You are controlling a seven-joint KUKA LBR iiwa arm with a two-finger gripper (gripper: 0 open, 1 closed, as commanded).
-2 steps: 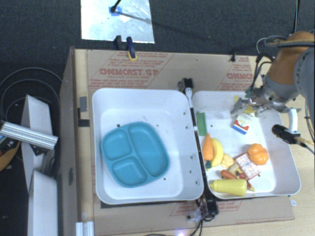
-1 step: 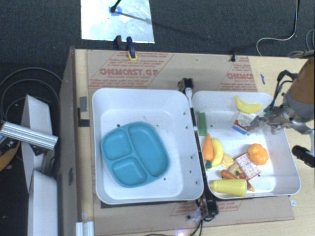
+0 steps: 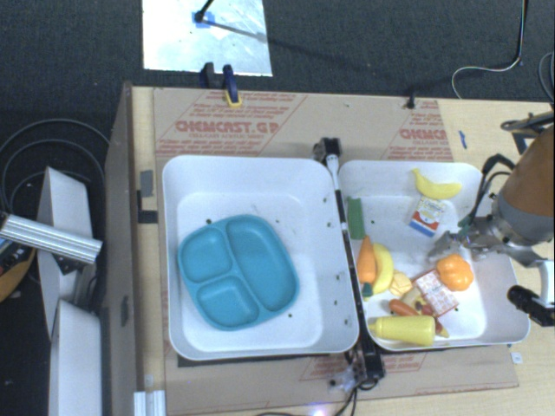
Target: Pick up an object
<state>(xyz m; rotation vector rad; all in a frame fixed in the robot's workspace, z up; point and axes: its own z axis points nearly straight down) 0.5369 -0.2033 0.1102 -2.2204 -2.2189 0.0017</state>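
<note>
1. The pincer (image 3: pixel 453 243) hangs low over the right bin (image 3: pixel 381 178), reaching in from the right side of the view, with the grey arm (image 3: pixel 529 202) and its orange band behind it.
2. The nearest thing to it is the orange fruit (image 3: pixel 455 272), which lies just below and slightly to the right of the pincer tip in the picture, touching or almost touching it; I cannot tell which.
3. I judge the orange fruit the likeliest target, since it sits closest; the coming move would then be a short shift toward the near edge of the bin and down.
4. The orange fruit is round, so it has no long axis to line up with; any approach angle suits it, though a smooth ball may roll off the fingers.
5. It looks glossy and bright orange, resting on the white bin floor by the right wall.
6. How far the pincer is opened cannot be told, as the tip is small and dark against the clutter, and nothing is seen held in it.
7. Other candidates: a small white carton (image 3: pixel 423 216) just to the left of the pincer, a banana (image 3: pixel 435 185) further up, and a red and white packet (image 3: pixel 436 292) touching the orange fruit on its lower left.
8. A yellow bottle (image 3: pixel 404 328) lies on its side along the near wall, long axis left to right.
9. The left bin (image 3: pixel 251 173) holds a blue divided plate (image 3: pixel 238 269), well apart from the pincer.
</note>
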